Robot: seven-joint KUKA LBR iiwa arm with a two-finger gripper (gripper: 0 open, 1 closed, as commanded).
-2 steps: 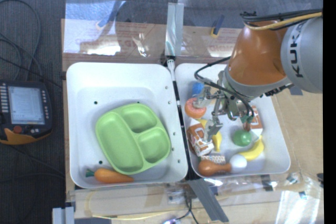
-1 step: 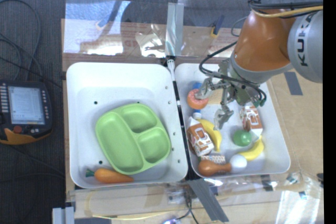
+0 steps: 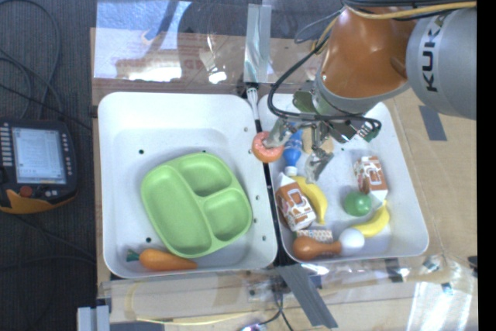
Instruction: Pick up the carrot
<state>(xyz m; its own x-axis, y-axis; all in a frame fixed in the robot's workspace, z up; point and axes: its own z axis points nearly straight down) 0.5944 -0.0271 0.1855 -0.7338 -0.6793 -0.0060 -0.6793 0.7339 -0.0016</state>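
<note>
Below, carrot (image 3: 161, 260) in left bin's (image 3: 116, 136) near corner; hand (image 3: 316, 155) over right bin (image 3: 407, 190), fingers spread, nothing between.

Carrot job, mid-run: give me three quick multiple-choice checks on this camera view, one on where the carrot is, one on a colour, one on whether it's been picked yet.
1. Where does the carrot lie?
A. Left bin, near front corner
B. Right bin, among the toys
C. On the bench outside both bins

2. What colour is the divided plate?
A. White
B. Green
C. Orange

3. What is the carrot's state?
A. Lifted by the arm
B. Lying on the left bin floor, arm elsewhere
C. Resting on the plate

Answers:
1 A: it lies by the left bin's front-left corner.
2 B: the plate is light green.
3 B: the gripper hangs over the right bin, away from the carrot.
</note>
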